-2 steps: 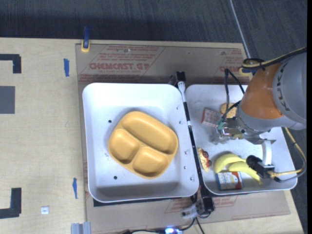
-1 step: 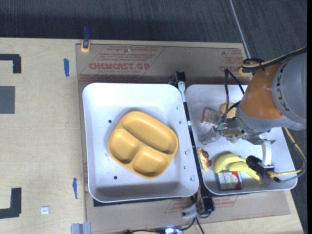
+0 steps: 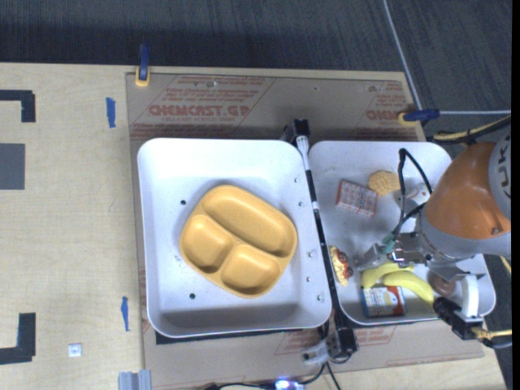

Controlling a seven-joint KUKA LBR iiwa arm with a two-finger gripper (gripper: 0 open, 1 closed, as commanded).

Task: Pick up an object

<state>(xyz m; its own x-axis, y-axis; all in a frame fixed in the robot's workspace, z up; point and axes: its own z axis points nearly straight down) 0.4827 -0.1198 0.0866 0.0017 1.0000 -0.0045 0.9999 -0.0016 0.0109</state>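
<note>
I see the surface (image 3: 65, 218): light wood board, black squares and blue tape marks on its left part, a cardboard sheet (image 3: 244, 104) under the two bins, clamped at the corners. Dark grey carpet (image 3: 203, 15) beyond the far edge. Left bin (image 3: 162, 169) holds a yellow three-compartment tray (image 3: 237, 239). Right bin (image 3: 341, 165) holds a small printed card (image 3: 357, 197), a round cracker (image 3: 383, 182), a banana (image 3: 398, 281) touching a small can (image 3: 383, 301), and a red-yellow item (image 3: 340, 265) by the left wall. Arm over the right bin's near right part; gripper (image 3: 396, 249) just above the banana, state: cannot tell from here.
</note>
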